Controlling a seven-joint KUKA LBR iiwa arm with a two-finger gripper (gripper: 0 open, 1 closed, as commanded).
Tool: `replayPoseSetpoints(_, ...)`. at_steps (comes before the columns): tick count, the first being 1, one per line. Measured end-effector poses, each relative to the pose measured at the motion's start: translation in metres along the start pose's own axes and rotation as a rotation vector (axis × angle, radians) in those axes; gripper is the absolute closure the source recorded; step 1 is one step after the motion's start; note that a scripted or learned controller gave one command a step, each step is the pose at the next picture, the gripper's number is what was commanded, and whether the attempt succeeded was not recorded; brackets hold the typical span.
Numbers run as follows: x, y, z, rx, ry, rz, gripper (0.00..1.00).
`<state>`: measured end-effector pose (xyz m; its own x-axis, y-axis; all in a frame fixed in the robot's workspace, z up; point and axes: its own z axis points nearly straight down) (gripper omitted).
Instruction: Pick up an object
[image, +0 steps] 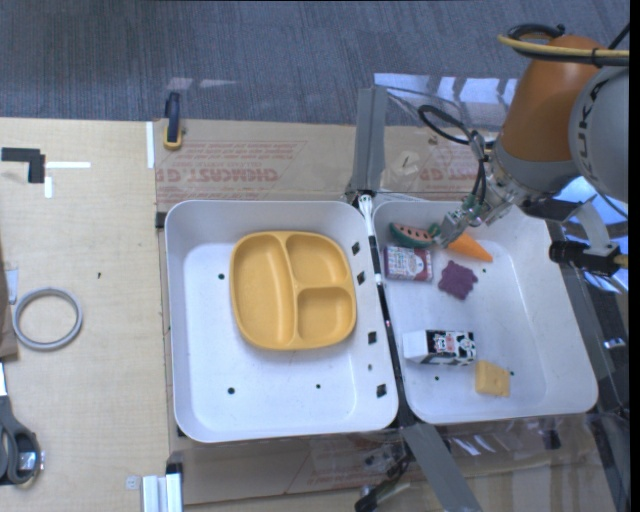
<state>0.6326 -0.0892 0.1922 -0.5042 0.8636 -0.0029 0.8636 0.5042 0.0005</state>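
Lying nearest the camera in the right bin (560, 380), a pale yellow, spongy-looking wedge resembling cheese (492, 380) is resting flat on the smooth white floor, and just beside it, to the left, a small rectangular carton (439, 347) printed in black and white is lying on its side. Sitting in the left bin (200, 380), a glossy yellow plastic plate (293, 290) with rounded corners is showing three moulded compartments, one long and two smaller. Farther back in the right bin, a matte purple, lumpy piece (458, 279) is lying apart from a flat reddish packet (407, 263) that is sitting close to the divider between the bins. Behind these, a watermelon-slice toy (412, 235) with a green rind and red flesh is lying near the far wall, and an orange, carrot-like cone (469, 247) is lying just to its right. Hovering between these two, the gripper (458, 222) is hanging low over the far part of the right bin, its metal tip partly overlapping the orange cone; whether its jaws are spread or closed cannot be told, and no item is visibly clamped. Reaching in from the right, the grey arm with its rounded orange band (545, 90) is trailing black cables.
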Motion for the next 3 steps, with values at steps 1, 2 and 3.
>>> replayPoseSetpoints(1, 0.0, 0.0, 0.0, 0.0, 0.0, 0.0, 0.0)
replayPoseSetpoints(2, -0.065, -0.008, 0.1, 0.001, 0.001, -0.364, 0.0)
replayPoseSetpoints(3, -0.066, -0.006, 0.089, -0.002, -0.004, -0.366, 1.0)
